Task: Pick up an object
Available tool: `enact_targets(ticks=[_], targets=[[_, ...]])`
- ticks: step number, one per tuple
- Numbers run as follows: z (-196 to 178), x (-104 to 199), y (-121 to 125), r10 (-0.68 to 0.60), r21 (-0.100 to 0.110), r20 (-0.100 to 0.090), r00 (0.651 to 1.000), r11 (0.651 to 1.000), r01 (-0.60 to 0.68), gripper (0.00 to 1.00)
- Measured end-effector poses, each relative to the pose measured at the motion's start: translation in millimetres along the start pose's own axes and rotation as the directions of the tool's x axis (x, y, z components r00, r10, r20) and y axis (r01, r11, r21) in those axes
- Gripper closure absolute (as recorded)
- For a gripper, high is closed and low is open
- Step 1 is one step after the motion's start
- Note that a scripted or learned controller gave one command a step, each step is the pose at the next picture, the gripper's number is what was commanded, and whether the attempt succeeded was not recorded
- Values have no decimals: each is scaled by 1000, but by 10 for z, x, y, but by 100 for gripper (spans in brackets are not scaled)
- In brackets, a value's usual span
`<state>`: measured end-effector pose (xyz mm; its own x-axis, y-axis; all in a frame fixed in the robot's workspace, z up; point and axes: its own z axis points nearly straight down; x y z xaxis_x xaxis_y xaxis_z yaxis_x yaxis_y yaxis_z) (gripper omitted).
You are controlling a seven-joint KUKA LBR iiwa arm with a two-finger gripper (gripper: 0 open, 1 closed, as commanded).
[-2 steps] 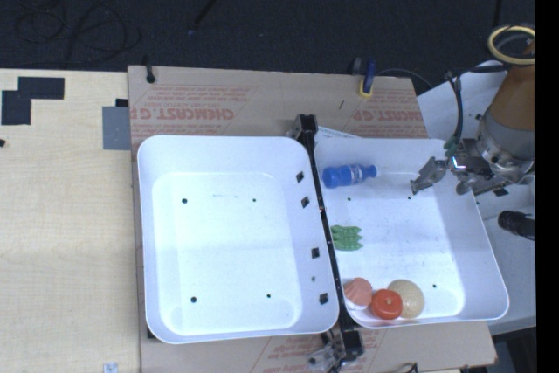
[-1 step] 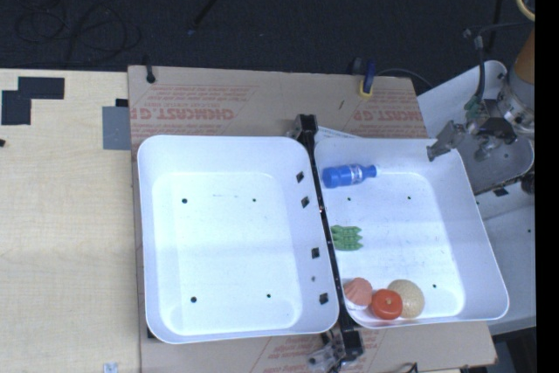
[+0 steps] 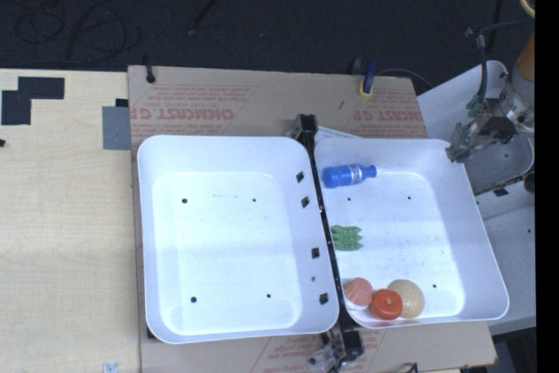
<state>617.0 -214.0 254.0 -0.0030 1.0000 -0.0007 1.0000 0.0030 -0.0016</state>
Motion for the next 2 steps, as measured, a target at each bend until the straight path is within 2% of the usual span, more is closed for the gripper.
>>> enact_targets(ticks=[1, 2], targets=[[-765, 0, 230, 1, -8, 2, 1000, 1000, -1, 100], [-1279, -1, 271, 1, -5, 0, 1000, 1000, -1, 100]])
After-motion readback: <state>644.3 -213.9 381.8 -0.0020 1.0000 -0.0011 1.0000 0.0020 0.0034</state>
